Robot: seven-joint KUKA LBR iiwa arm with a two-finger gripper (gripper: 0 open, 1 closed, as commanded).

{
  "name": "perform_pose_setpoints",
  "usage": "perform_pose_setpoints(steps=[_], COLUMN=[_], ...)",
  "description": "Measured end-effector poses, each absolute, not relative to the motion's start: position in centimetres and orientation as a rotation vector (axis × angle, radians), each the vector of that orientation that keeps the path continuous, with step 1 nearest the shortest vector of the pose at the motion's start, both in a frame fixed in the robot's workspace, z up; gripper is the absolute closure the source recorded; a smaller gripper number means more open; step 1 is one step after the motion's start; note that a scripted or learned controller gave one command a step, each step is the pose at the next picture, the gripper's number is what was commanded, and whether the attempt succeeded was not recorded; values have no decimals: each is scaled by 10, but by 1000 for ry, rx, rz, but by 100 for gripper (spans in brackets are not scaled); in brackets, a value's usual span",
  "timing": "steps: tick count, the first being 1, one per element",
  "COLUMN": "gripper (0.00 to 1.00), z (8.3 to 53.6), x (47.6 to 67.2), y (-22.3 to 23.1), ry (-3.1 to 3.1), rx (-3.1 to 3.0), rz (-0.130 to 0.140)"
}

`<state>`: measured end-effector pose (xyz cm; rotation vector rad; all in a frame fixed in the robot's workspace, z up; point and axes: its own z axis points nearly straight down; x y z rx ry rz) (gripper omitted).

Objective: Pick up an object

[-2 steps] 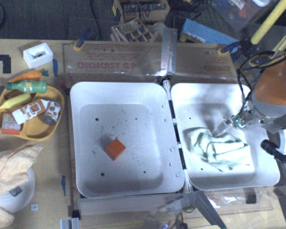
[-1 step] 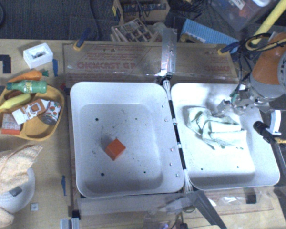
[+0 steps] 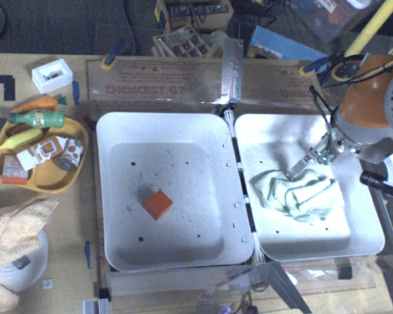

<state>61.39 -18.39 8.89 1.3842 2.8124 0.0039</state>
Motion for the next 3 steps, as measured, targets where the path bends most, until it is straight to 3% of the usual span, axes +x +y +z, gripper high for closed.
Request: perform_pose_setpoints(steps=[1, 2, 3], gripper=[100, 0, 0], z=[101, 101, 88], x=[616, 616, 643], y=[-184, -184, -202], ry=[2805, 2805, 2661], rx=[1382, 1382, 1656], rz=[8, 8, 2])
